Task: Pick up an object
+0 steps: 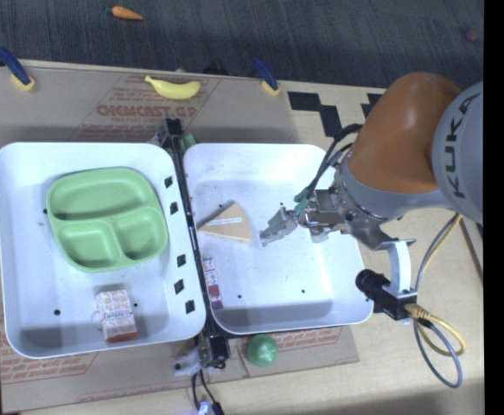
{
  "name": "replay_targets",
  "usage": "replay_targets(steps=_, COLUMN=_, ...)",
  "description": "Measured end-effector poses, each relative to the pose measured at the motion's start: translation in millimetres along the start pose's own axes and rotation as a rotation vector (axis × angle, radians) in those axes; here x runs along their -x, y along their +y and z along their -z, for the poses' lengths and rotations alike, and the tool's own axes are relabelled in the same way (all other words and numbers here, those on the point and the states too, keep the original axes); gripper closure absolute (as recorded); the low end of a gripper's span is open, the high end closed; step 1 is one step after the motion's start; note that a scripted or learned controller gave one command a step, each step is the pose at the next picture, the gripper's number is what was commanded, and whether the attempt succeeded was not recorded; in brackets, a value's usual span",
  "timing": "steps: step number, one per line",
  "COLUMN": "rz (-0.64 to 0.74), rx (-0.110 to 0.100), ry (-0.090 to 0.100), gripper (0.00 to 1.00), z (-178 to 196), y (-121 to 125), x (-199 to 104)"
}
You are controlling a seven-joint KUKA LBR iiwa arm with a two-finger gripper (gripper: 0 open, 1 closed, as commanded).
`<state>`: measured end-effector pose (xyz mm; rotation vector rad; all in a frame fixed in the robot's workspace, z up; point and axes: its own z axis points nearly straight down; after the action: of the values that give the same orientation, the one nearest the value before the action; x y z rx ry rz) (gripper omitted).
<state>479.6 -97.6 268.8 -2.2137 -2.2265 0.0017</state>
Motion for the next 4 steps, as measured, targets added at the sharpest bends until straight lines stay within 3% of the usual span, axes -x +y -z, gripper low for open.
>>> replay_targets(steps=1, rz=-0.001, rx=-0.003, ry=-0.001, gripper=0.00, z=-99.2, y=-4.4, x=52.8)
replay_targets(steps=2, rz=-0.002, rx=0.000, ry=-0.001, gripper=0.00, z=-115.9, y=36.1, x=114.1)
replay_targets(steps=3, rz=0.001, rx=-0.001, ry=0.001, gripper=0.00, z=-177.1, y=-3.8, x=110.5)
replay_targets(steps=4, rz=0.000, rx=0.001, ry=0.000, gripper=0.00, z=-176.4, y=81.3, x=113.3)
